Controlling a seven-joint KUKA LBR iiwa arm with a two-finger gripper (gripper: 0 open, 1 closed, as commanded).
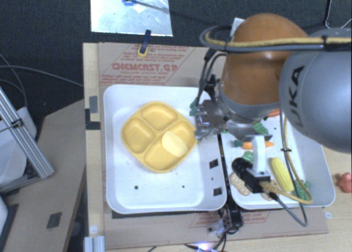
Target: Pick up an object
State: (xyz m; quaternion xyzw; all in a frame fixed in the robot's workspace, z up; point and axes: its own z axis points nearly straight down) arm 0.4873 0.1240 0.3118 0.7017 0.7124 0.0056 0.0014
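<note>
1. We mark the fingers (201, 125) low under the wrist, at the wall between the left bin (159, 190) and the right bin (318, 164). The wrist housing covers them, so we cannot tell if they are spread or pressed together.
2. The closest candidate is the yellow divided plate (157, 135) in the left bin. Its right rim sits just beside the fingers and the rest lies view-left of them. We cannot tell if they touch the rim.
3. A pale oval piece (175, 144) lies in the plate compartment nearest the fingers, view-left of them and slightly toward the camera.
4. More candidates lie view-right of the fingers in the right bin. The orange piece (258, 145) is near them and the corn cob (282, 173) is farther off.
5. Handling, our judgement:
   - The plate looks like stiff moulded plastic, light and slick, and too wide to span. We would take it at the rim or a divider ridge and expect it to tilt or slip when hung from one edge.
   - The oval piece looks small, light and low, so it is hard to pinch without scraping the plate.
   - The corn cob looks like a light, rounded toy. We would grip it across the middle.
6. Writing:
   - "CHEMCAST GP" is printed in red on the brown sheet (181, 58) under the bins, beyond the fingers.
   - More red print at the sheet's near edge is too small to read.
   - "UKA" shows on the grey arm (313, 97).
</note>
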